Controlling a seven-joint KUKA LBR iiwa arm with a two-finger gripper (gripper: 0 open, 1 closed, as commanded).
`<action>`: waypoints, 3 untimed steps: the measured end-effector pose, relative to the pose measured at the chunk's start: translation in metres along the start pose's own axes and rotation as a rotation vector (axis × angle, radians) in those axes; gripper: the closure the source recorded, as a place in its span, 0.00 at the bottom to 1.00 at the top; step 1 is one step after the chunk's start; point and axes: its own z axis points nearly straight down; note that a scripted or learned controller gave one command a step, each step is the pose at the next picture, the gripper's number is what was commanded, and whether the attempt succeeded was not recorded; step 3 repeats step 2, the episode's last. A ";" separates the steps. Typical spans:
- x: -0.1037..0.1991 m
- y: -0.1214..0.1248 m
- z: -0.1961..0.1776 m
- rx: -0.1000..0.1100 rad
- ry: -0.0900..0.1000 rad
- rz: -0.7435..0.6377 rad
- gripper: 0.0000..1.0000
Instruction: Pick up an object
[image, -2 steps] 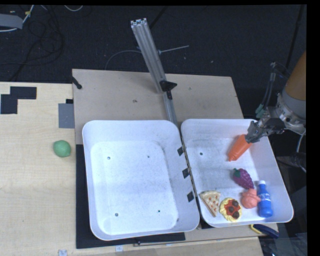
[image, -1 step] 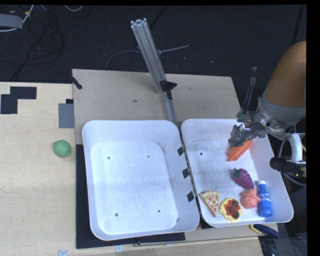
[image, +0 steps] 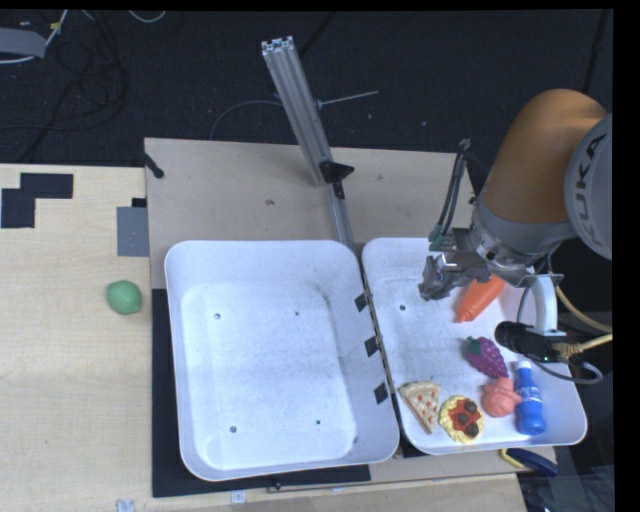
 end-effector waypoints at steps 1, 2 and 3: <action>0.050 0.003 -0.005 -0.001 0.000 0.001 1.00; 0.104 0.009 0.012 0.001 -0.001 0.001 1.00; 0.104 0.009 0.012 0.001 -0.001 0.001 1.00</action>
